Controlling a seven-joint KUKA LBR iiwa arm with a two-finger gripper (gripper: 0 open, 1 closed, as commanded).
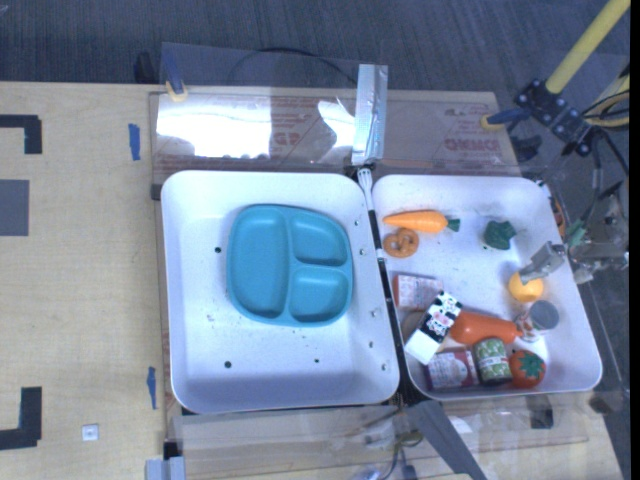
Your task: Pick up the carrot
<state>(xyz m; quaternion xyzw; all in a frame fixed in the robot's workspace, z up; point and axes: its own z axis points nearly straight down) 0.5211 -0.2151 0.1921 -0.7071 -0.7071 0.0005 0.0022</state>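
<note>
The carrot (415, 222) lies on its side in the upper left of the right bin (470, 184), leafy end pointing right, with a small round pretzel-like piece (401, 242) touching or just below it. The gripper (545, 260) hangs near the bin's right wall, beside a yellow item (526, 287); whether it is wide or narrow cannot be told at this size. A good pick likely means crossing leftward and closing across the carrot's narrow width, clear of the round piece. The bin's left rim sits close by, so room is tight there; bare floor right of the carrot offers the easier approach. The left bin (190, 298) holds 1 blue divided plate (290, 265).
</note>
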